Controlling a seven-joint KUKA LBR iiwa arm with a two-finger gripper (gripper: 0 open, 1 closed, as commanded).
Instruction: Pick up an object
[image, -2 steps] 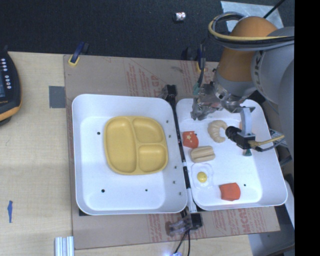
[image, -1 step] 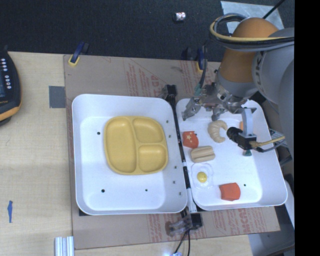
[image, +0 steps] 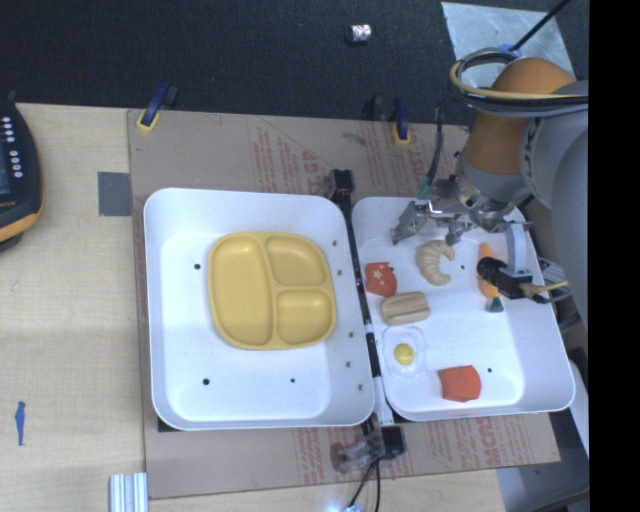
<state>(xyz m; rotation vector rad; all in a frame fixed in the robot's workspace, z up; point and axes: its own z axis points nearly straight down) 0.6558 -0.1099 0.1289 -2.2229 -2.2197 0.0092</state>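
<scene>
My gripper (image: 432, 226) hovers over the far part of the right bin (image: 540, 395), its two metal fingers spread open with nothing between them. A pale croissant (image: 434, 261) lies just in front of the fingertips, apart from them. Further toward the near side rest a red piece (image: 379, 278), a tan bread roll (image: 405, 307), a fried egg (image: 404, 353) and an orange-red block (image: 460, 383). An orange carrot with a green tip (image: 491, 297) lies at the bin's right side, partly hidden by the robot's wrist parts.
The left bin (image: 170, 330) holds a yellow divided plate (image: 270, 290). The two bins meet at a raised rim (image: 360, 300). The arm's orange band (image: 515, 110) looms over the far right corner. A controller (image: 15, 170) sits at the bench's left edge.
</scene>
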